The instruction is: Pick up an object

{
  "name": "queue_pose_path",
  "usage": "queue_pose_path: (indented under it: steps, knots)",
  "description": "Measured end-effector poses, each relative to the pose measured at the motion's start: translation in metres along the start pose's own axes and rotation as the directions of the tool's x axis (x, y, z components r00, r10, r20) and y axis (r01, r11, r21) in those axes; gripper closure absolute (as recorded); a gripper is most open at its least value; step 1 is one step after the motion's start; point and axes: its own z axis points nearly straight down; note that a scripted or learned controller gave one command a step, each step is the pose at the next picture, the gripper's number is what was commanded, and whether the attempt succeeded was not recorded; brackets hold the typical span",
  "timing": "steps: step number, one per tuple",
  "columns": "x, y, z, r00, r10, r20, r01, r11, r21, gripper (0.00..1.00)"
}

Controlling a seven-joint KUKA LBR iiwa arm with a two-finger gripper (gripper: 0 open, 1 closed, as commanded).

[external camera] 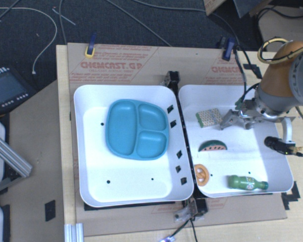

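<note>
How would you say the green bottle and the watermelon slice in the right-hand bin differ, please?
The green bottle is long and cylindrical, lying on its side near the bin's front edge; the watermelon slice is a flat half-round piece nearer the middle. The bottle is green all over with a pale label, while the slice is red with a green rind. Both lie in the right bin, apart from the gripper.

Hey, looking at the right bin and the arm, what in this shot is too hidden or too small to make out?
- Gripper, camera view: small, dark, seen from above; its opening is unreadable.
- Gap between it and the patterned square: touching or apart is unclear.
- Arm: cut off by the right edge.
- Green bottle: label too small to read.
</note>
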Motion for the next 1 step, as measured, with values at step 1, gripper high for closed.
queue_pose_path:
  steps: [1]
  knots:
    - [-0.0002, 0.0023, -0.0153, 1.0, 0.0, 0.001, 0.0, 1.0, -0.008, 1.0]
